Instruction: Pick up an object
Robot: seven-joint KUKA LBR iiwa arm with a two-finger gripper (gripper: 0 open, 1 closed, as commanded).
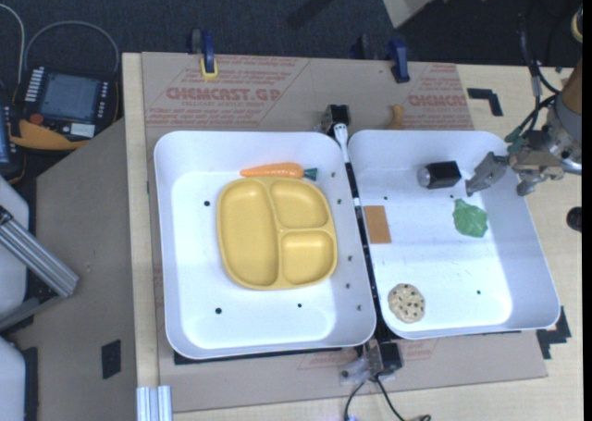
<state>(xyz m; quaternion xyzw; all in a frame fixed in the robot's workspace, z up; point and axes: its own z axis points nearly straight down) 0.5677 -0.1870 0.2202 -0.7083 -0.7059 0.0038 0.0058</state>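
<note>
On the worktop (139, 225), two shallow white bins sit side by side, their inner rims touching along the middle. Left bin (180, 253): a yellow divided plate (276, 230) lies near the centre, with bare floor on its left side and along the near edge. An orange carrot (273, 170) lies lengthwise just behind the plate, between it and the far wall, leaving little room on that side. Right bin (518, 290): a small brown card (376, 224) lies flat close to the left wall; a round speckled cookie (406, 302) rests near the front rim, well apart from the other items. A dark cylinder (438, 174) lies toward the far side, with open floor around it. A green leafy piece (470, 219) sits right of centre, with bare floor in front of it and toward the right wall. Gripper (500, 179): positioned over the right bin's far right part, between the cylinder and the right rim, just behind the green piece. Its fingers (483, 172) are spread apart, with nothing between them and no object touched.
</note>
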